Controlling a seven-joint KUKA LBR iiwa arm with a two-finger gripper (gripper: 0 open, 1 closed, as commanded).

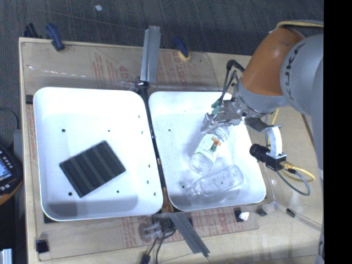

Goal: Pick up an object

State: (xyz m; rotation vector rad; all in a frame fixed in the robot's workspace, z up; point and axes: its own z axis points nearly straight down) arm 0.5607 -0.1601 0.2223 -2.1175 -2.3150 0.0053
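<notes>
Fingers (215,121) over clear labelled bottle (208,149)

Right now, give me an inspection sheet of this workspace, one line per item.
Surface: wooden bench bearing a left bin and a right bin, side by side.
Job's things: dark ribbed pad lying flat in the left bin; labelled clear bottle and clear plastic bottle lying in the right bin.
Clutter: nothing seen inside the bins beyond these.
Gripper: gripper low over the right bin, at the top end of the labelled clear bottle; grasp cannot be confirmed.
Cables: yellow cable and grey cable off the bench's right edge.
Surroundings: blue clamps on the far edge; dark carpet beyond.
</notes>
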